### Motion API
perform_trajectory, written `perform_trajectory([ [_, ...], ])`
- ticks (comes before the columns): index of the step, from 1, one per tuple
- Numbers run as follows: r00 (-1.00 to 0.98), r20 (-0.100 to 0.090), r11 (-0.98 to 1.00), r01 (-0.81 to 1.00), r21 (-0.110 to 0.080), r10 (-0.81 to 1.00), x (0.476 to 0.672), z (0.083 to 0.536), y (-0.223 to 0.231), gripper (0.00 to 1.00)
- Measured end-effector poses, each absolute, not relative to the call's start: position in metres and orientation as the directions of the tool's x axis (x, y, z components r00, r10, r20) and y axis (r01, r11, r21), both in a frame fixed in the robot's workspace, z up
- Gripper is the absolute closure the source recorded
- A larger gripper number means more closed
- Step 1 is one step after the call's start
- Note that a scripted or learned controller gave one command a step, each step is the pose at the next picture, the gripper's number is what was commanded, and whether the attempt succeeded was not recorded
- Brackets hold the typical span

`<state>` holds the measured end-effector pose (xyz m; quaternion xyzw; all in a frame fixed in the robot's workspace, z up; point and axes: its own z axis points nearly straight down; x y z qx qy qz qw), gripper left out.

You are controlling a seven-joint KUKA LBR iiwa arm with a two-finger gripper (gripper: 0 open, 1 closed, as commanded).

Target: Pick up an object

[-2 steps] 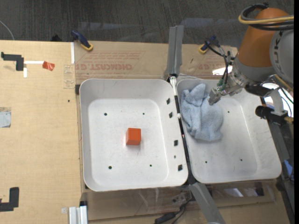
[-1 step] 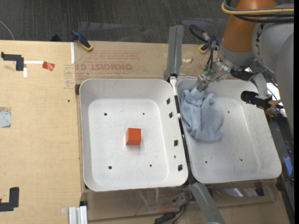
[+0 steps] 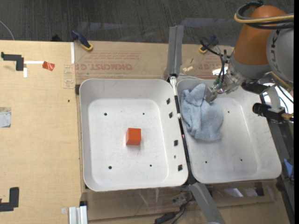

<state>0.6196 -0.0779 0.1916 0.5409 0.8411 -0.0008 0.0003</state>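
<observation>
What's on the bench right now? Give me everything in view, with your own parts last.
bins: 2, white, side by side across the bench
block: 1, orange-red, near the middle of the left bin
cloth: 1, light blue-grey, crumpled at the upper left of the right bin, against its left wall
cardboard sheet: 1, brown, lying behind the bins
clamps: 2, blue and yellow, on the cardboard's back edge
wooden board: 1, tan, left of the bins, with black brackets and a small red tag
arm: 1, grey with an orange band, reaching in from the right
hand: 1, at the cloth's upper right edge; grip cannot be judged
</observation>
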Motion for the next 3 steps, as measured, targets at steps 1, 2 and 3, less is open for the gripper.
perform_trajectory([
  [1,-0.362,-0.001,0.362,0.932,-0.001,0.932,0.614,0.204,-0.059,1.00],
  [2,-0.374,-0.002,0.374,0.928,-0.001,0.928,0.632,0.191,-0.091,1.00],
  [3,-0.474,-0.005,0.474,0.881,0.004,0.881,0.652,0.094,-0.107,1.00],
])
